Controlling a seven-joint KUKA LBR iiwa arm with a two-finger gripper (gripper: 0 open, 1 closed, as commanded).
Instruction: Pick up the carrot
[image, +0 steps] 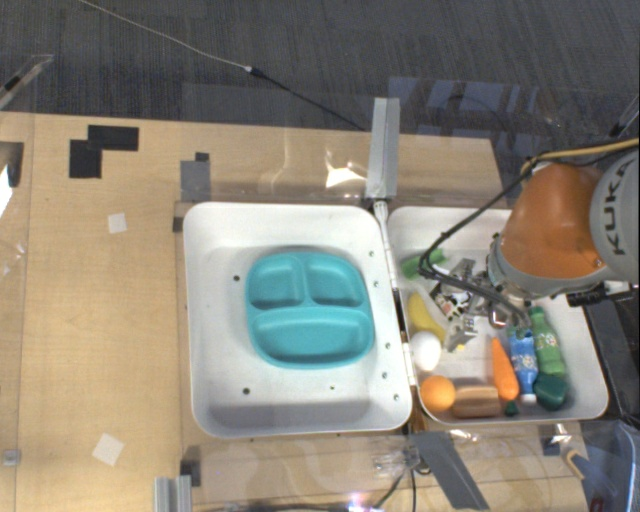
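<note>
We see the carrot (503, 367) lying in the right bin (598, 400), toward its near edge, its length running roughly from the far side to the near side with the green end nearest us. Just beside it on the right lies a blue-and-white packet (524, 361), then a green bottle (546, 346) with a dark green item (551, 392) below it. To the carrot's left sit a brown oblong piece (476, 402), an orange (437, 392), a white egg (426, 351) and a yellow banana-like piece (423, 315). The gripper (462, 318) hangs over the middle of this bin, above and to the left of the carrot, apart from it; its metal parts blur into the clutter, so we cannot tell how far its fingers are parted or whether anything sits between them. The left bin (210, 400) holds a teal divided plate (304, 306).
</note>
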